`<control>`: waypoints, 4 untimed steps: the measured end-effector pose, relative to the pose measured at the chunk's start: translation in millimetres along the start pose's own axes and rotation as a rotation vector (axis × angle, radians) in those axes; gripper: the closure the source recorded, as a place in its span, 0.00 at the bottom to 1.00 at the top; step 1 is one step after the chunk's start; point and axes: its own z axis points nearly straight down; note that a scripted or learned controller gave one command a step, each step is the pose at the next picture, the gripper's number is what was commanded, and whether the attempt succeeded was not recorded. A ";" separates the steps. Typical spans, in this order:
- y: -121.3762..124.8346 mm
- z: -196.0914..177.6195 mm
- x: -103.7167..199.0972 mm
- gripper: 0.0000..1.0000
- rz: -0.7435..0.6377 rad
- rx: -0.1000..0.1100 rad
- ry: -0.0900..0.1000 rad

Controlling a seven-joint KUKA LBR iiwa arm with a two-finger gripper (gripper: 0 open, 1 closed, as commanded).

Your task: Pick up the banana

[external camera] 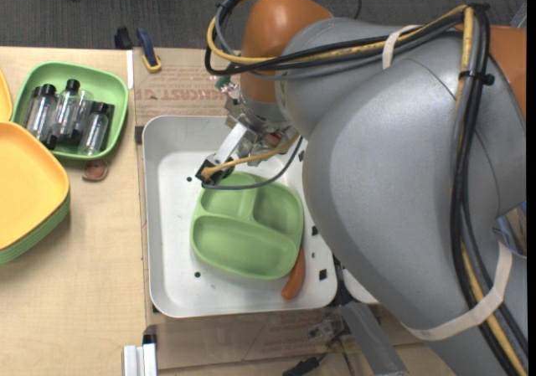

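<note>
The jaws sit low over the far left corner of the green divided plate [251, 250], at the end of the grey arm [402, 173], and the wrist hardware crowds in so closely that I cannot tell whether they are spread or pressed together; nothing can be seen gripped between them. Where the banana lies cannot be told from this angle. The plate itself rests flat in the white bin [167, 224], toward the bin's right side, its three compartments facing up. Touching the plate's near right rim is a slim orange-brown thing [293, 279], lying on the bin floor and pointing away from the plate at a slant. Beyond the plate's far side, past the bin wall, a strip of cardboard [180, 91] with red print lies on the tabletop [84, 299], and a blue-handled clamp [147, 49] sits at its left end. Well to the left of the plate, outside the bin, a small green tray [110, 81] holds several clear vials [67, 113] with black caps, lying side by side. Nearer than that tray, and farther left of the plate, a stack of yellow-orange dishes [25, 190] runs off the edge of the view, with a small brown piece [96, 170] just beside the tray's near rim.
</note>
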 end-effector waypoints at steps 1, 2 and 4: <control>-21.3 20.0 32.2 1.00 0.188 0.000 0.001; -42.3 29.8 39.7 1.00 0.641 -0.004 0.022; 46.8 39.8 -50.2 1.00 0.605 0.000 -0.001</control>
